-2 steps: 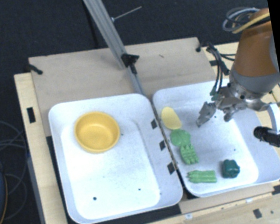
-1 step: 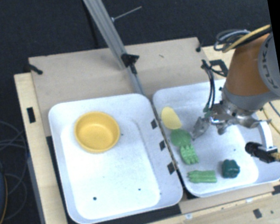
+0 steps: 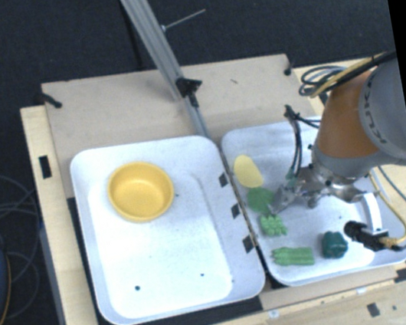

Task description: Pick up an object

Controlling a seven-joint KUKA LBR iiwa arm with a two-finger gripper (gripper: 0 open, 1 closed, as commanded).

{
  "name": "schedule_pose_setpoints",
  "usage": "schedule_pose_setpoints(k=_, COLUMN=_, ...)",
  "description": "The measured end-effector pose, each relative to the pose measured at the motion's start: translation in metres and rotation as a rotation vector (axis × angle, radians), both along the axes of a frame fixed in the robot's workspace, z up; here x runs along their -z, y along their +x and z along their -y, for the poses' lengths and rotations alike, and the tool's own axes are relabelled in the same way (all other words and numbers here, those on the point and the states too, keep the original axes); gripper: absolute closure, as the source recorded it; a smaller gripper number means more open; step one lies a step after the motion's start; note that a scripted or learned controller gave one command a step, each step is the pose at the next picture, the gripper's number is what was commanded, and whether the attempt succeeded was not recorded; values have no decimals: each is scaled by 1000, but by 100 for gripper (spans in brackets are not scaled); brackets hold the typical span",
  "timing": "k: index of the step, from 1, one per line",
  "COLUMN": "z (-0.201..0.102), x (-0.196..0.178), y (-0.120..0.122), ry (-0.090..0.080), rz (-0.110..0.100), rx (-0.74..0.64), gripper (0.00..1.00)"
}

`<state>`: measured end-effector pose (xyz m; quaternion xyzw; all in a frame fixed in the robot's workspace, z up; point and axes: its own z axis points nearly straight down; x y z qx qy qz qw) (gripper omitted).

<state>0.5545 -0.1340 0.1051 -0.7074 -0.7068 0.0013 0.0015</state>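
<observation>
Nearest of all, along the near wall of the right bin (image 3: 261, 140), lie two of my possible picks: a long, knobbly green piece (image 3: 293, 256) lying flat, and just to its right a dark teal lump (image 3: 333, 244). A little farther in, close to the bin's left wall, sits a small bright green block (image 3: 273, 225). Beyond that rests a rounder green object (image 3: 260, 200), and farther still a pale yellow, egg-like piece (image 3: 247, 171) leans near the left wall. These five things form a loose column and row in the left and near parts of that bin, each apart from the next or only just beside it.

My gripper (image 3: 281, 200) reaches in from the right, low over the middle of the right bin, its tip just beside the rounder green object on that object's right. I cannot tell how the tool is set, because the tip is small and dark against the clutter of cables. I see nothing lifted off the bin floor. My arm's orange band (image 3: 341, 129) sits above the bin's far right part, with grey wrist hardware (image 3: 344, 189) below it.

Over in the left bin (image 3: 98, 231), a yellow bowl (image 3: 141, 191) stands upright in the far left part, well apart from everything else.
</observation>
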Motion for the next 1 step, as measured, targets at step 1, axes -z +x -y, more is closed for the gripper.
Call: schedule_pose_setpoints(k=1, z=1, x=-13, y=2, ry=0, rz=6, rx=2, gripper=100)
